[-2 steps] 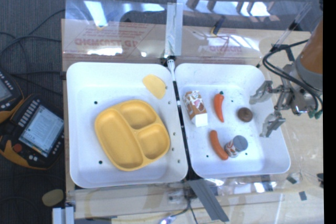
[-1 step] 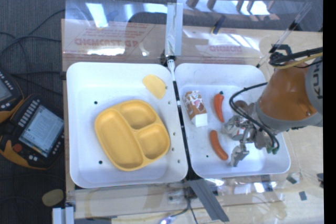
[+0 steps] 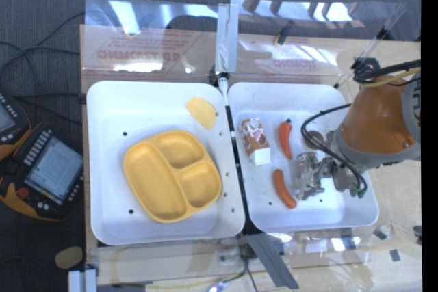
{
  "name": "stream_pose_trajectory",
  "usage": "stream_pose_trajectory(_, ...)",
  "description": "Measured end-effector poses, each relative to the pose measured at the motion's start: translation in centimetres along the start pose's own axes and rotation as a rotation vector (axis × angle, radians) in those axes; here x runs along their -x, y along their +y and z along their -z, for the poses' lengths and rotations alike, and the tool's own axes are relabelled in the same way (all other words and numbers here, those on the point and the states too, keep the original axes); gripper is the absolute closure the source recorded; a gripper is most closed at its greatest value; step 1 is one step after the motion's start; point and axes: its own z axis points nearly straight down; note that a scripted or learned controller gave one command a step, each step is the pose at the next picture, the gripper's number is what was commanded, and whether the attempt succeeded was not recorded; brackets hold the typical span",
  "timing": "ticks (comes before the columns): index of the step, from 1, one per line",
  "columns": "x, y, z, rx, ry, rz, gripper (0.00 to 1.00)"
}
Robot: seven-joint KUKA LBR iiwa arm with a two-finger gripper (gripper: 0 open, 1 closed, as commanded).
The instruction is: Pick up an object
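Far left, off the tabletop's left edge, a black-and-orange teach pendant (image 3: 42, 171) lies on grey carpet with dark cables near it. Left bin (image 3: 102, 147): yellow three-compartment plate (image 3: 172, 174) sits in the middle, tilted diagonally toward the bin's near edge; a small yellow chip-like piece (image 3: 202, 112) lies near the bin's far right corner, apart from the plate. Clear plastic shields (image 3: 171, 24) stand along the far edge of both bins. Right bin (image 3: 321, 219): a small brown-and-white carton (image 3: 255, 140) lies near the left wall, mid-depth; just right of it an orange-red carrot or pepper with a green tip (image 3: 285, 138), apart from the carton. Nearer the front edge, a red sausage-shaped toy (image 3: 284, 188) lies slanted, just left of the gripper (image 3: 309, 178). Gripper is low in the right bin's middle, metallic, blurry; can't tell if the fingers are spread or pressed together, nothing visibly between them. Orange wrist band (image 3: 376, 126) looms over the bin's right side, black cable (image 3: 321, 121) looping beside it.
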Motion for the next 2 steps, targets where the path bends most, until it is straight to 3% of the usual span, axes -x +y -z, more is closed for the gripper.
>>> stream_pose_trajectory(1,-1.6,6.7,8.4,0.012,0.012,0.246,1.0)
stream_pose_trajectory(2,-0.9,15.3,8.5,0.013,0.013,0.089,1.0)
